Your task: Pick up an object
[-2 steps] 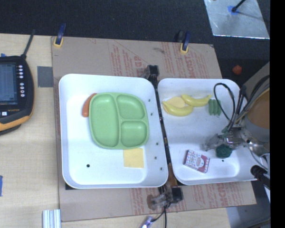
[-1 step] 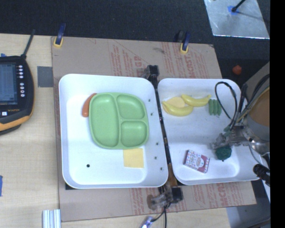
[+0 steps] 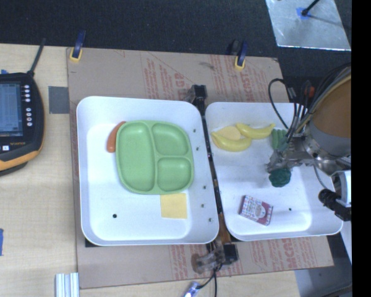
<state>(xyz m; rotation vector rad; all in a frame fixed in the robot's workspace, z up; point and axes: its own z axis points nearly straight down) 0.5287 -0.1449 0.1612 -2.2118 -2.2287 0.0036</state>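
My gripper (image 3: 284, 163) reaches in from the right and hangs low over the right bin (image 3: 235, 228). It is directly above a dark green lumpy object (image 3: 280, 178), touching or nearly touching its top. A second green piece (image 3: 277, 137) lies just behind the gripper. Two yellow bananas (image 3: 238, 136) rest at the back left of this bin. A small red and white packet (image 3: 256, 210) lies near its front.
The left bin (image 3: 93, 166) holds a green divided plate (image 3: 154, 157), an orange piece (image 3: 113, 136) tucked at the plate's left edge, and a yellow square slice (image 3: 174, 206) in front. A tablet-like pendant (image 3: 9, 122) sits on the bench at far left.
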